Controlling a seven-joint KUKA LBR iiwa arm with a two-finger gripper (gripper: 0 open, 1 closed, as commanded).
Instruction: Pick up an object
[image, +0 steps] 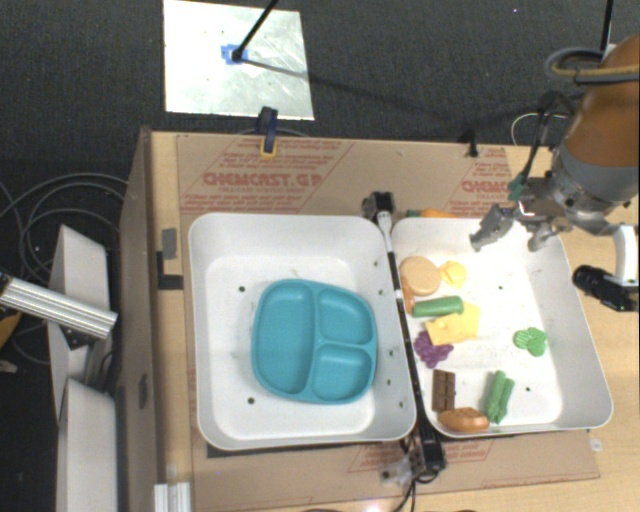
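Hovering above the right shallow white bin (560, 300), the grey two-finger pincer (512, 226) stood released, grasping nothing.

Small toy foods lay below it: a tan round bun (420, 274), a green pickle (438, 306), a yellow cheese wedge (458, 324), purple grapes (431, 348) and a green leafy piece (530, 341). A blue sectioned plastic plate (314, 340) sat in the left white bin (225, 250).

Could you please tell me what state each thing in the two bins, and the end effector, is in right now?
End effector: open, above the right bin, holding nothing.
Blue tray: upright, lying in the left bin.
Green pickle: lying on the yellow cheese.
Chocolate bar: lying flat.
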